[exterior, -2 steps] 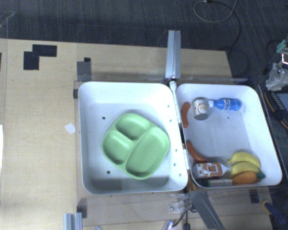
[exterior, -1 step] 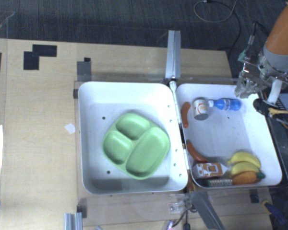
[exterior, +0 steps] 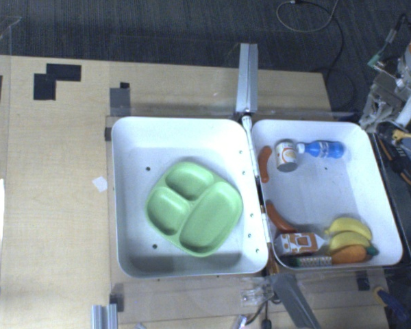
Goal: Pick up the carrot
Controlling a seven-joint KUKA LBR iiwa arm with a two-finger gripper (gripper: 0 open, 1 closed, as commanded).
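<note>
Since the carrot [exterior: 349, 254] lies in the near right corner of the right bin [exterior: 370, 184], wedged against the bananas [exterior: 349, 232] above it and a small carton [exterior: 300, 242] to its left, the step in hand, as I judge it, is the approach, and it will go best if the gripper [exterior: 390, 108] comes straight down over the orange body with its jaws across the short axis, clear of the bin wall and the bananas. Too shallow a descent would likely nudge the fruit instead. In the camera view the arm sits at the right edge, above the far right corner of that bin, well apart from the carrot; whether the claw is open or shut I cannot tell, and nothing can be seen in it. A can [exterior: 285, 155] and a blue bottle [exterior: 323, 149] lie at the bin's far end, two sausages [exterior: 264, 164] along its left wall. The left bin [exterior: 123, 184] holds a green tray [exterior: 194, 206].
</note>
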